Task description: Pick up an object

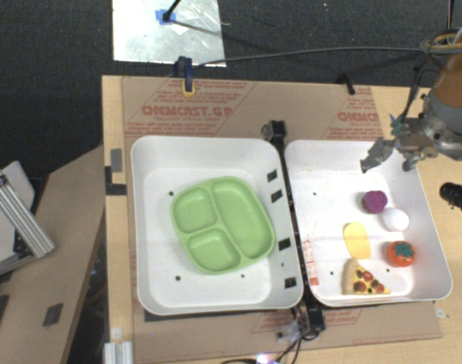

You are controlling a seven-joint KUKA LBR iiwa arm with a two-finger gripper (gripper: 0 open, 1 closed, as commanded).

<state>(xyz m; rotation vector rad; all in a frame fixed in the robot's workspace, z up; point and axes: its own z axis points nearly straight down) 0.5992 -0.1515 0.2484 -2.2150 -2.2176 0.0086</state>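
Hovering over right bin (420,203) far edge, end effector (390,156) has fingers spread, nothing between them. Purple ball (375,201), white ball (396,219), tomato (400,253), pizza slice (362,278) lie below. Pick not yet begun.

"CHEMCAST GP" on brown board (187,111)
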